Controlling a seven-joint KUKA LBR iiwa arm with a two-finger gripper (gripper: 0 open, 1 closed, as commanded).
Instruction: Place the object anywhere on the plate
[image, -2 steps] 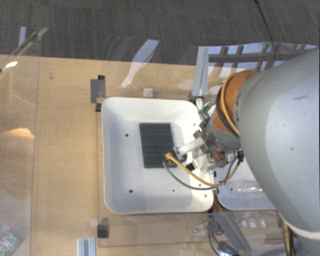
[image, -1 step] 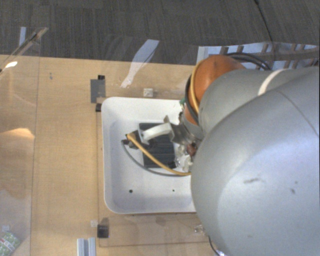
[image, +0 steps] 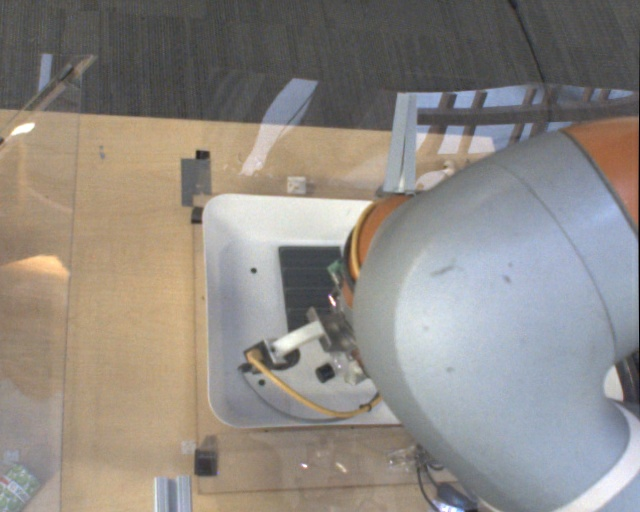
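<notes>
Landmark: white bin (image: 225, 300) on worktop (image: 120, 300). Grey arm (image: 500, 320) reaches across bin, hiding bin's right part. End effector (image: 337, 343) low inside bin, near bin's centre; open or closed cannot be told, nothing visibly gripped. Dark ribbed rectangle (image: 305, 285) on bin floor toward far wall: probably plate. Small black piece (image: 325, 373) on bin floor toward near wall, just beside end effector: possibly object, unconfirmed. Step judged: approach for pick-up. Next move calls for secure grasp, lift, short carry toward bin's far wall, release over rectangle.
</notes>
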